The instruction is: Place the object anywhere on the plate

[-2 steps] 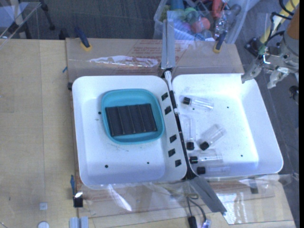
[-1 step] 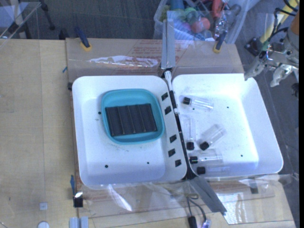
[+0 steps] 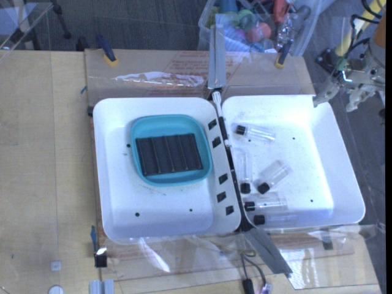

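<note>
Teal plate (image 3: 169,175), square with rounded corners, sits in the left bin (image 3: 116,207), slightly toward the far side of centre. A dark ribbed insert (image 3: 168,154) of about four slats lies flat inside it.

Right bin (image 3: 331,164), white, holds several clear plastic vials with black caps. One vial (image 3: 254,131) lies on its side near the far left part of the bin, cap pointing left. A second vial (image 3: 272,175) lies tilted near the middle, cap at its near-left end. A third vial (image 3: 268,203) lies near the front wall, cap to the left, and a fourth (image 3: 269,218) lies just beside it against the front edge. Another clear vial (image 3: 243,167) rests lengthwise close to the divider, cap at the near end. All vials are in the right bin, well apart from the plate.

Divider (image 3: 222,158) between the bins carries a row of small black tabs.

Hand (image 3: 349,87) hangs beyond the far right corner of the right bin, outside its rim, pale metal with cables above. Whether it is open or closed cannot be told; nothing is seen in it.

Wooden surface (image 3: 37,164) carries both bins. A clear tub (image 3: 263,11) of mixed coloured items stands behind them.
</note>
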